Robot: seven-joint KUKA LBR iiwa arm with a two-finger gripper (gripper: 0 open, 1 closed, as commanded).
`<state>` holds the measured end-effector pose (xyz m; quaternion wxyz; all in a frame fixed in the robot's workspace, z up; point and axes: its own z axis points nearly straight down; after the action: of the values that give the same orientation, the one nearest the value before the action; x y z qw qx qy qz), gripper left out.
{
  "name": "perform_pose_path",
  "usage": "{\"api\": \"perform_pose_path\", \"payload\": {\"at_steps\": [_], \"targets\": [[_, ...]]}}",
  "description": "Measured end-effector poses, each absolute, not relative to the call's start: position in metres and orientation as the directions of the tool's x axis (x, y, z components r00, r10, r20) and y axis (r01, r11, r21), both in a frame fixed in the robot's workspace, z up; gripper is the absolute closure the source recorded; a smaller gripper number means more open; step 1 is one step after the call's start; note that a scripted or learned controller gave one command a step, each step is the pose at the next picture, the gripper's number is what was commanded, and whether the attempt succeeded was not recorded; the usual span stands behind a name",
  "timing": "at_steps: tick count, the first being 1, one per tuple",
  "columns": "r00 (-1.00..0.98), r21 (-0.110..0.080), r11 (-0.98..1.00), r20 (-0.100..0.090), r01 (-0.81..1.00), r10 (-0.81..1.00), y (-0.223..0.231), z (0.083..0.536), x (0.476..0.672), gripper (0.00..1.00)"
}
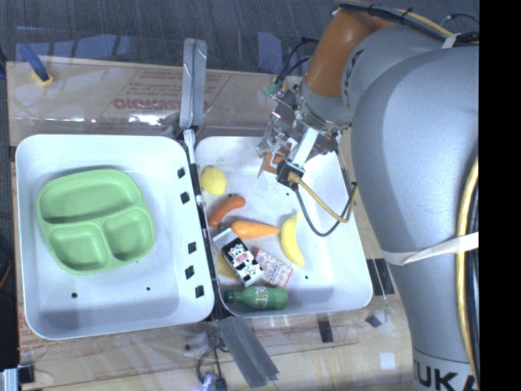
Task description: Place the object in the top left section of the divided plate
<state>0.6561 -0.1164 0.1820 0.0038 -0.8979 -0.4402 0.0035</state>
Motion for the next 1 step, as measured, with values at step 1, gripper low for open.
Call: {"api": "perform_pose_path", "payload": {"at_steps": [1], "targets": [[0.557, -0.006, -0.557, -0.002, 0.831, 0.831, -0.0248, 0.1907, 0.6177, 1.00]]}}
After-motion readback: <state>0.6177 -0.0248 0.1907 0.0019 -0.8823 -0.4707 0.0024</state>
